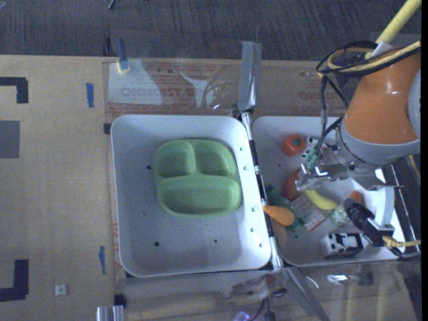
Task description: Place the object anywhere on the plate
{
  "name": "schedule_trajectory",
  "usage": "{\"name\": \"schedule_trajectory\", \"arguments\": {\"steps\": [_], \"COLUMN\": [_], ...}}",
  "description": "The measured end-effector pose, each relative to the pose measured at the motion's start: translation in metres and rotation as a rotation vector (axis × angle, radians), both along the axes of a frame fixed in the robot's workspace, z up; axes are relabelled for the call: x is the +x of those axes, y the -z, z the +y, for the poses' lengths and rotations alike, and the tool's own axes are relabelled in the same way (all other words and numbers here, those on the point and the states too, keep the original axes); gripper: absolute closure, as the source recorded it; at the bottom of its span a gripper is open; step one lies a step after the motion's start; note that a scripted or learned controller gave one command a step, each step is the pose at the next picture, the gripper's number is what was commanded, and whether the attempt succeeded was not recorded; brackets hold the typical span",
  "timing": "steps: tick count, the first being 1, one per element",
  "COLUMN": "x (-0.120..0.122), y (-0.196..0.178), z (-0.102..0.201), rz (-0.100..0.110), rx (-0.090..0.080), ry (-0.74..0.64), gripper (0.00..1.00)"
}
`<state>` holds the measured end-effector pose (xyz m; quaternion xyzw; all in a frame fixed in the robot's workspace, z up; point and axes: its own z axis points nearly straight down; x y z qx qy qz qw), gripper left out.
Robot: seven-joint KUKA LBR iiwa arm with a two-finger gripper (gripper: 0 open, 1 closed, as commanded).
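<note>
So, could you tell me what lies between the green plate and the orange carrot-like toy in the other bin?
In the camera view, bare white floor of the left bin and the two bins' adjoining rims separate the green plate from the orange toy; no object lies there.

The green plate [197, 177] is looking like matt moulded plastic. The two white bins [134, 233] are showing smooth, faintly glossy plastic walls. The bench [53, 199] to the left is appearing as pale, matt wood or board. The arm's orange band [381, 109] is shining glossy, and the gripper [314, 172] is glinting like bare metal.
</note>
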<state>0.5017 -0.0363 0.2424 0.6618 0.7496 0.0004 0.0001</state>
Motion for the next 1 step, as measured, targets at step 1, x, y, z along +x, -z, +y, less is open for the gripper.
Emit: {"name": "schedule_trajectory", "arguments": {"steps": [1], "x": [0.0000], "y": [0.0000], "z": [0.0000], "rz": [0.000], "rx": [0.000], "ry": [0.000], "gripper": [0.00]}}
